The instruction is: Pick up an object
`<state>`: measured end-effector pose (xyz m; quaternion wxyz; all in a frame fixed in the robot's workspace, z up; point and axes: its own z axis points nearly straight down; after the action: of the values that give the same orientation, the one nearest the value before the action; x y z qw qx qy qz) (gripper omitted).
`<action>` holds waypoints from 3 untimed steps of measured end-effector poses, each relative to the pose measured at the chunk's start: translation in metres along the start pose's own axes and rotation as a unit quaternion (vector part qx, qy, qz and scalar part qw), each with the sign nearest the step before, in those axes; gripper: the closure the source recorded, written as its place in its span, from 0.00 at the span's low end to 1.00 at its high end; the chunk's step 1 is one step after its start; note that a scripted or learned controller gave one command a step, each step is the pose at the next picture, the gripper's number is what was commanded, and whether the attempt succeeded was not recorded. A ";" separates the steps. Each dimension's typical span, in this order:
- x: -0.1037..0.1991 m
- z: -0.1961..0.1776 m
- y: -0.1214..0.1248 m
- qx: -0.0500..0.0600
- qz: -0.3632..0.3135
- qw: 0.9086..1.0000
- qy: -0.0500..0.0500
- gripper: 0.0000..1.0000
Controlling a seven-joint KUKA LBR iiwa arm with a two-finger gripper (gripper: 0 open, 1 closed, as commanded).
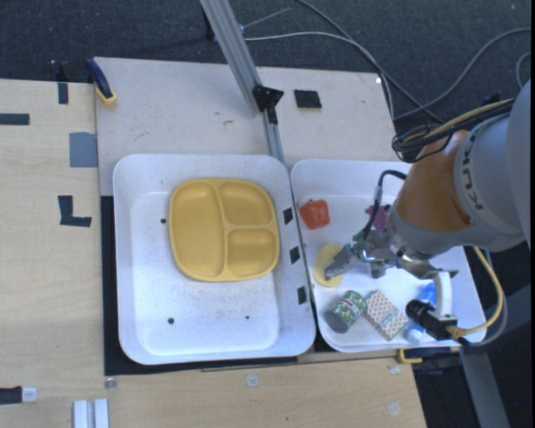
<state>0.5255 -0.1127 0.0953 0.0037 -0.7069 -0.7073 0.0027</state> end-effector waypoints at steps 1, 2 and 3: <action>0.000 -0.014 0.001 -0.002 -0.001 1.000 0.000 1.00; 0.005 -0.058 0.007 -0.006 -0.001 1.000 -0.001 1.00; 0.014 -0.107 0.002 -0.006 -0.001 1.000 -0.001 1.00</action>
<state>0.5286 -0.0990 0.2021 -0.0009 -0.7064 -0.7078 -0.0009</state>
